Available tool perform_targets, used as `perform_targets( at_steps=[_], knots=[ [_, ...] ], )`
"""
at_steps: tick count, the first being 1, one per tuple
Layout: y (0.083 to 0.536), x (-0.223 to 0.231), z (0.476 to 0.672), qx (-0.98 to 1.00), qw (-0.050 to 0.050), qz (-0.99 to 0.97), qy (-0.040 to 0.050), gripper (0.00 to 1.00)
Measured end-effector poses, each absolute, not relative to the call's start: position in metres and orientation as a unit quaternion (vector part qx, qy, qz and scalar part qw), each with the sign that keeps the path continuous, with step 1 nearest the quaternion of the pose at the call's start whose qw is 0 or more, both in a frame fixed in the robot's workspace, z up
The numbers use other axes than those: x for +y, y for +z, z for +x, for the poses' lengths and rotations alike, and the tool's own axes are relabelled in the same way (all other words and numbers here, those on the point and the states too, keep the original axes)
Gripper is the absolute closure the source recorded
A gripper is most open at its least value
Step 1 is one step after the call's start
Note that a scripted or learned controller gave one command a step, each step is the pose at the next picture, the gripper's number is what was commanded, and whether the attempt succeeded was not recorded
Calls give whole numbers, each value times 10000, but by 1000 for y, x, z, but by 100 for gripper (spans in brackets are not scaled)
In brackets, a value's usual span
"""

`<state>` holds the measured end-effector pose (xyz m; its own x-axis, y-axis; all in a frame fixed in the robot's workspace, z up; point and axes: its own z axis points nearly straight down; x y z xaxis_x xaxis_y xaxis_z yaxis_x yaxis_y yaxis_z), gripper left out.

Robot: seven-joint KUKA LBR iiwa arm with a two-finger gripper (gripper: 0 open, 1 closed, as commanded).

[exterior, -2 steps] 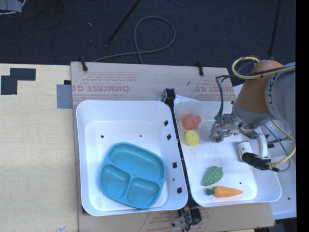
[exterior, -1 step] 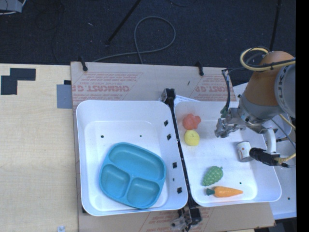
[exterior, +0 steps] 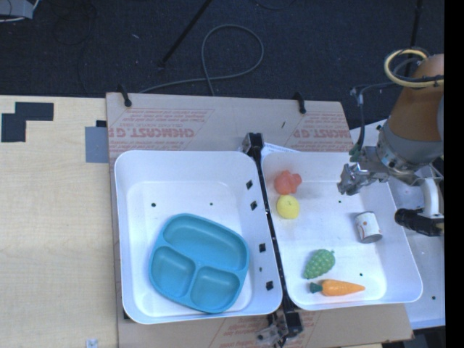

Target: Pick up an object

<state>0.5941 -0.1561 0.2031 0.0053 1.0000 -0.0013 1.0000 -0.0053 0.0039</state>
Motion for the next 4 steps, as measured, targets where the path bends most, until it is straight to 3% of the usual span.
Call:
perform_targets(
  at_steps=[1, 4],
  knots=[
    [219, -158, 594, 7060, 2, 7083, 2, 100],
    [239, 2, 603, 7088, -14, 7054, 2, 100]
  ],
)
